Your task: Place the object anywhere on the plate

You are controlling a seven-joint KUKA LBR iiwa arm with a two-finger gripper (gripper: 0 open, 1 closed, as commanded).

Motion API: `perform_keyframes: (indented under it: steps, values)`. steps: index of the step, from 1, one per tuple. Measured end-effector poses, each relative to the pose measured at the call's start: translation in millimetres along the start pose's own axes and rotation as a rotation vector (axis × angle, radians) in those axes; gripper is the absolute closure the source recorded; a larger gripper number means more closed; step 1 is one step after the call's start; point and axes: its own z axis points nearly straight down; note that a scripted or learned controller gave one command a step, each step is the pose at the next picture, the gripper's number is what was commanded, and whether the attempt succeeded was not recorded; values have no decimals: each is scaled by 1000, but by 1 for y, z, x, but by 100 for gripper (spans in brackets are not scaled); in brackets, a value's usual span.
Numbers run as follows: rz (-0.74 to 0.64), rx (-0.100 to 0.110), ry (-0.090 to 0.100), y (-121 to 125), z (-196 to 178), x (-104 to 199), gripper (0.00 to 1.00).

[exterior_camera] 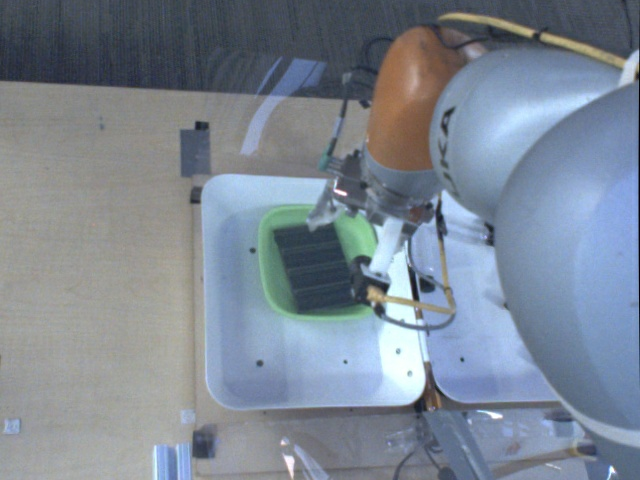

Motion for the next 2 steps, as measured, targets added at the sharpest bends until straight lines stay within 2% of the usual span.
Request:
perform_keyframes:
  steps: [1,2]
  values:
    - [63,-2,-1,49,14,-56,0]
    - [106,2,-1,31,63,10,0]
